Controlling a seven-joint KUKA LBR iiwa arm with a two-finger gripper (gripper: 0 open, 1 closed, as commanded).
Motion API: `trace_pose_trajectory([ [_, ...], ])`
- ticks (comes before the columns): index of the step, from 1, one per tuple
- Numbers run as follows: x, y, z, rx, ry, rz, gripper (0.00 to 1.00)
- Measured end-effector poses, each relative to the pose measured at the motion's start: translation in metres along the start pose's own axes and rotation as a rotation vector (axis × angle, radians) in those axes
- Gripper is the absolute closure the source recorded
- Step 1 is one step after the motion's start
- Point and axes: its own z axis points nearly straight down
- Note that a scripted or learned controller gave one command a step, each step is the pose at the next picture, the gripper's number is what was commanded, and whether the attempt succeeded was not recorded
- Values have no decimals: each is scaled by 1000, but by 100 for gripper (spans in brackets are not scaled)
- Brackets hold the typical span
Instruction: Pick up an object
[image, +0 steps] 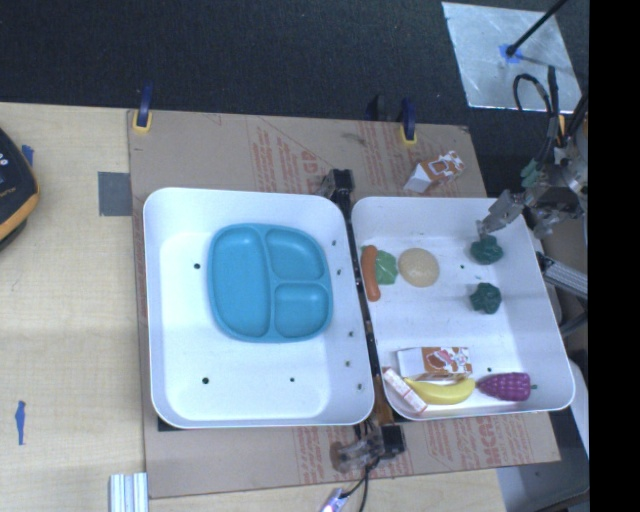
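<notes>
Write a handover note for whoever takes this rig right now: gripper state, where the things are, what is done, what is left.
Gripper: at the right bin's far right corner, just above a dark green piece; finger state unclear, nothing seen held.
Right bin: second green piece, carrot, round beige piece, small carton, banana, purple grapes.
Left bin: blue divided plate.
Done: nothing lifted yet.
Left: grasp and raise one object, probably the nearest green piece.

A grey metal gripper (497, 215) with slim fingers is seen, backed by dark cables and pale metal wrist parts.
</notes>
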Motion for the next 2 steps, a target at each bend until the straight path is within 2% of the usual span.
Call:
trace_pose_trajectory([
  [1,-29,30,104,2,-1,0,0],
  [2,-28,23,142,1,-1,-1,0],
])
